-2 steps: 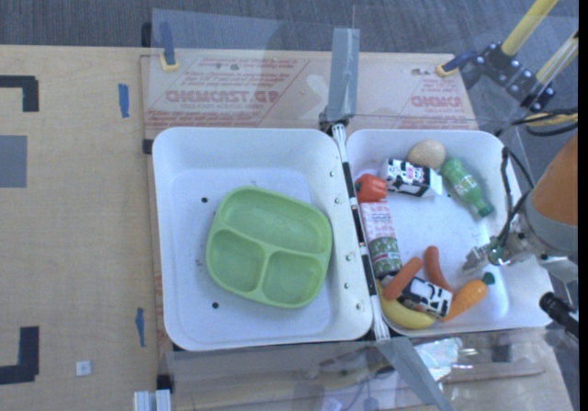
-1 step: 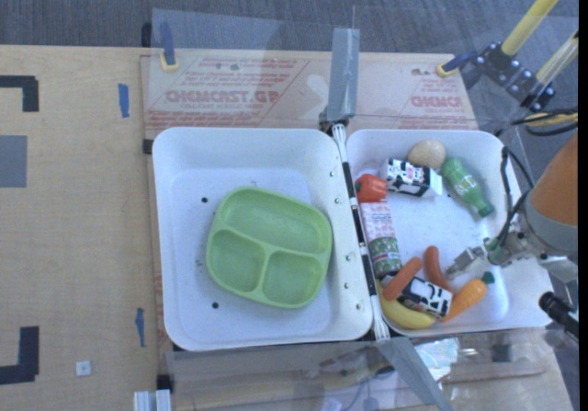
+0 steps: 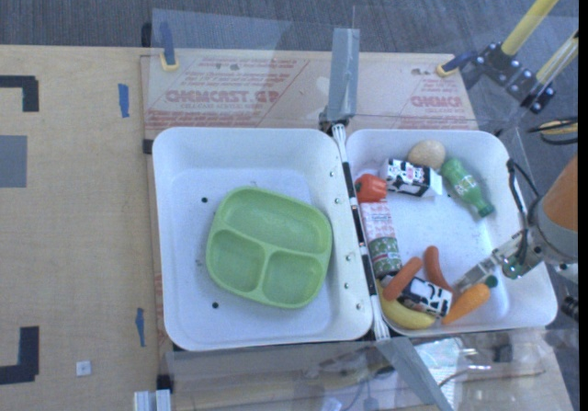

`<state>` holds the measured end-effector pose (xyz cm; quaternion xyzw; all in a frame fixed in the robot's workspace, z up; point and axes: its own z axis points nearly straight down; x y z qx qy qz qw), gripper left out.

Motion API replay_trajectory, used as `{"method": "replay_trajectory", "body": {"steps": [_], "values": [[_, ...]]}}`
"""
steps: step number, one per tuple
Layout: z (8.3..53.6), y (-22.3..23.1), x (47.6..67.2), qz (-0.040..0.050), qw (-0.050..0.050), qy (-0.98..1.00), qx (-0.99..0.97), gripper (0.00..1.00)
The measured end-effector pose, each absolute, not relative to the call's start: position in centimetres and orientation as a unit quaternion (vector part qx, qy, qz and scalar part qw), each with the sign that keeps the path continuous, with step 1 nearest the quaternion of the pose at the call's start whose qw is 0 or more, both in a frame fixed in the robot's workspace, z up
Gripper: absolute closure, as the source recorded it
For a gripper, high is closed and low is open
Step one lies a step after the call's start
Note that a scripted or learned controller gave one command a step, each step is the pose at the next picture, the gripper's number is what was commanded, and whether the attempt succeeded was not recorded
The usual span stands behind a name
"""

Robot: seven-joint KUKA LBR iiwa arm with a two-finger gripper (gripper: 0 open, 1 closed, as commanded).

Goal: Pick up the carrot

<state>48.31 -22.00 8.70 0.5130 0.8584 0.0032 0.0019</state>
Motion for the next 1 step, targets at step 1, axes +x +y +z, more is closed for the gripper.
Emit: {"method": "replay_trajectory", "body": {"steps": [1], "values": [[9.82, -22.16, 48.43, 0.0029, 0.005, 0.858, 0.514, 1.0]]}}
